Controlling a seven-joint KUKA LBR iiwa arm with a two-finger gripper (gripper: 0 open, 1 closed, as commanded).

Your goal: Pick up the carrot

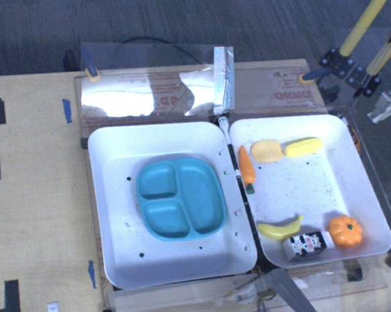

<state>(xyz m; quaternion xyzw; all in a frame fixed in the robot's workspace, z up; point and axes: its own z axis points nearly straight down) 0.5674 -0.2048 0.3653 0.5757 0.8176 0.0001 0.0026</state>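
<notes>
The carrot [247,166] lies in the right bin [365,172] at its 10 o'clock edge, against the wall shared with the left bin [111,192], green tip pointing to 6 o'clock. A banana [278,228] lies at 7 o'clock, well apart from it.

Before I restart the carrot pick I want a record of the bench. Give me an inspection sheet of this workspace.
Surface: two white bins side by side on a wooden bench.
Job's things: carrot in the right bin, along its left wall.
Clutter: blue divided tray in the left bin; banana, pumpkin, two yellow pieces, black-and-white carton in the right bin.
Grippers: nothing seen.
Cables: black cable behind the bins.
Surroundings: yellow poles, dark floor.
</notes>
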